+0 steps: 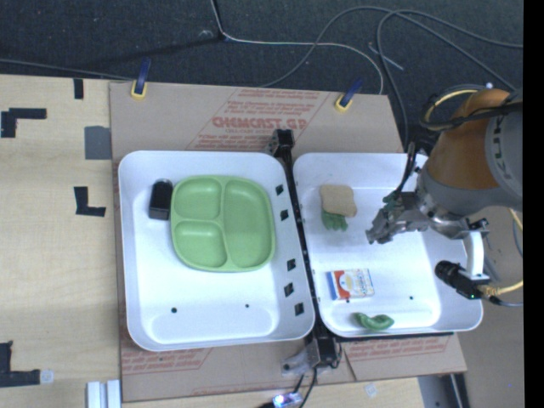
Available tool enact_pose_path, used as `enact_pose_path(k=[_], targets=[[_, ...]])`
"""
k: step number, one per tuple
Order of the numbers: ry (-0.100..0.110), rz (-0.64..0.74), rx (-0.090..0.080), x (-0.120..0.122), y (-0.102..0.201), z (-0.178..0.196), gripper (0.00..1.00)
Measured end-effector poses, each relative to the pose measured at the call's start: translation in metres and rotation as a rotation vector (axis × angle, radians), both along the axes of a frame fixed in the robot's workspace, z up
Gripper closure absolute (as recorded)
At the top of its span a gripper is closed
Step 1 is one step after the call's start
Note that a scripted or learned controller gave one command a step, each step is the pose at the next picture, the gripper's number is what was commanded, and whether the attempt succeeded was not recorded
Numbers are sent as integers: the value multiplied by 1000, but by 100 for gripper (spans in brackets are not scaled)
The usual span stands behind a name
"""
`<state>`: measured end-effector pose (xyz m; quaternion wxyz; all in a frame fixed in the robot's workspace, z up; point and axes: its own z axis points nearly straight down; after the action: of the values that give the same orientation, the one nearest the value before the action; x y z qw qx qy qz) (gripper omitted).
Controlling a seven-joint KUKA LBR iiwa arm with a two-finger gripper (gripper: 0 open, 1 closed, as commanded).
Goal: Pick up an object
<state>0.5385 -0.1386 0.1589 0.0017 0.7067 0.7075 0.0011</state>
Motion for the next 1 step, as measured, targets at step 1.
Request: enact_pose_path(k=[1], targets=[[-2,0,-1,9,-2,59,100]])
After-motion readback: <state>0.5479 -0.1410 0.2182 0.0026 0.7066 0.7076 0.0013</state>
